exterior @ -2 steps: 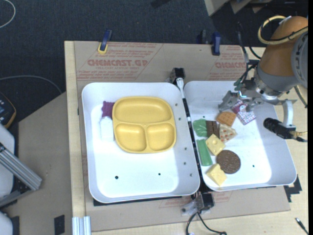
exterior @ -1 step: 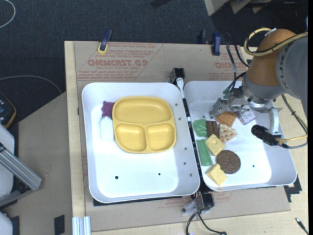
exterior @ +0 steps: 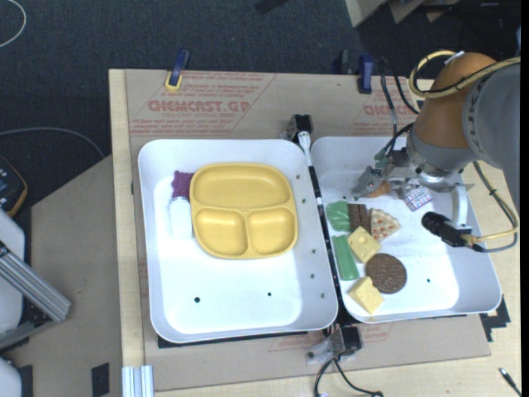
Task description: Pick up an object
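R bin holds toy foods clustered nr its L wall: green piece [exterior: 340, 236] upright-ish along wall, brown bar [exterior: 359, 216], pizza slice [exterior: 383, 222], cheese cube [exterior: 363, 244], round choc cookie [exterior: 386, 273] flat, 2nd cheese wedge [exterior: 366, 294] nr front edge, all touching/just beside each other.

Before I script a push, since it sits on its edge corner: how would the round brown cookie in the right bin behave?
The brown cookie looks like a flat disc lying face down, so it should slide rather than roll. It touches a yellow cheese wedge, which would probably shift with it. Its thin profile may be hard to pinch.
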Action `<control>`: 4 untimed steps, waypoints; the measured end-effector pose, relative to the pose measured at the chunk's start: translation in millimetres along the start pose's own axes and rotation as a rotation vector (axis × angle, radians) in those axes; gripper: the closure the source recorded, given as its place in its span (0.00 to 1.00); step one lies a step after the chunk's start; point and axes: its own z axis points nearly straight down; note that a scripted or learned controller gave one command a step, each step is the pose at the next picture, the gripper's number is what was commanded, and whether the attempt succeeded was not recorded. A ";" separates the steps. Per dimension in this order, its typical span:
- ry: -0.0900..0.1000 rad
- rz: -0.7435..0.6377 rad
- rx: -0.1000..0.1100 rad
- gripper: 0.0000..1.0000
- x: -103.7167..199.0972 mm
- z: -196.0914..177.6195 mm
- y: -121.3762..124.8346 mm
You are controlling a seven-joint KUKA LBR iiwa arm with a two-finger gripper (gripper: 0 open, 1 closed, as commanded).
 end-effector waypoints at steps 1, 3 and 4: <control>0.002 0.001 0.003 1.00 0.6 -8.6 -1.2; 0.000 -0.001 -0.003 1.00 3.5 -137.3 -1.2; 0.002 -0.001 0.002 1.00 3.6 -137.7 -0.5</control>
